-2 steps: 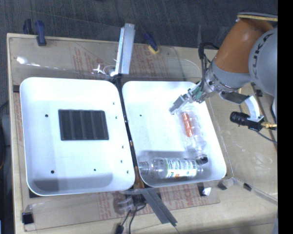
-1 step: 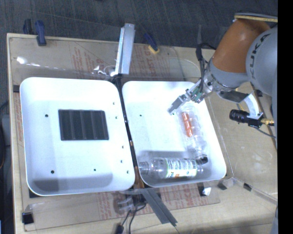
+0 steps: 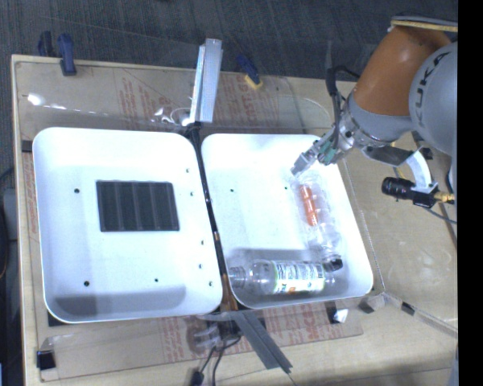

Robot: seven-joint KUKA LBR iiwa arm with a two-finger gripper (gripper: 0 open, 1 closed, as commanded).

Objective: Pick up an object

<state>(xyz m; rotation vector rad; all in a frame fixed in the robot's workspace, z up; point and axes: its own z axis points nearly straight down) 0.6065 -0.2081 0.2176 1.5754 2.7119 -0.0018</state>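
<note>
One claw is seen over the upper right part of the right bin; whether it is open or closed cannot be told, and nothing is seen held in it. Two white bins are carried side by side on the worktop. Two objects lie in the right bin. One clear packet with an orange item inside lies just below the claw, near the bin's right wall. One clear plastic bottle lies on its side further below the claw, along the near wall. The left bin is well to the left of the claw; one dark ribbed rectangular panel lies in it.
</note>
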